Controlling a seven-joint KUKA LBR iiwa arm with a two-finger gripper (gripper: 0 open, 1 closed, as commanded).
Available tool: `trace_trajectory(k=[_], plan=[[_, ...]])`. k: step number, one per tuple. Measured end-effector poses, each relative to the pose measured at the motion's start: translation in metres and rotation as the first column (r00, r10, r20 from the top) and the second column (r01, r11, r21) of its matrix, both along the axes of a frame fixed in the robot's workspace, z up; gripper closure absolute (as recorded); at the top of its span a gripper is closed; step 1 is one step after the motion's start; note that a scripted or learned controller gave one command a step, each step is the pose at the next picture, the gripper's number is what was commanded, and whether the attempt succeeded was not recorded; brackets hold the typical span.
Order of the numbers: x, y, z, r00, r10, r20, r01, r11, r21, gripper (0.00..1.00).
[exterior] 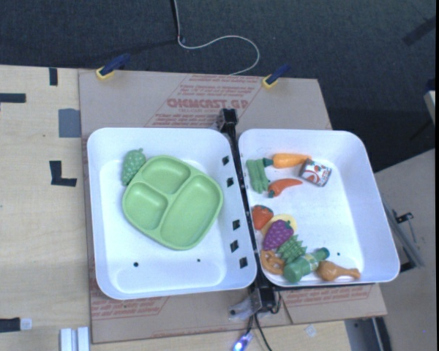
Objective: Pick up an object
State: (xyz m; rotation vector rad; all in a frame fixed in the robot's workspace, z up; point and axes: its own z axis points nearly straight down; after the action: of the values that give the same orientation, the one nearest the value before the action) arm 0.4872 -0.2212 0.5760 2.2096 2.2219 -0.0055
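Toy foods are lying in the right bin (366, 196): carrot (289, 159), can (315, 172), grapes (276, 235). Green plate (173, 203) is sitting in the left bin (106, 196). Jaws' state: cannot tell.

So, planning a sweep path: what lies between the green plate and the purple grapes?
In the camera view, the bins' touching walls lie between green plate and purple grapes.

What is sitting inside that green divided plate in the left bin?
The green plate shows three bare compartments. A green bunch of grapes lies beside its upper-left rim, not in it. Whatever is under the plate is covered.
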Motion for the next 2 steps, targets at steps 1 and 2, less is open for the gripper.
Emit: trace_trajectory(k=[1, 2], plan=[[0.001, 0.001, 0.01, 1.0, 0.002, 0.001, -0.002, 1.0, -0.002, 1.0], [0.002, 0.002, 0.02, 1.0, 0.004, 0.002, -0.004, 1.0, -0.002, 1.0]])
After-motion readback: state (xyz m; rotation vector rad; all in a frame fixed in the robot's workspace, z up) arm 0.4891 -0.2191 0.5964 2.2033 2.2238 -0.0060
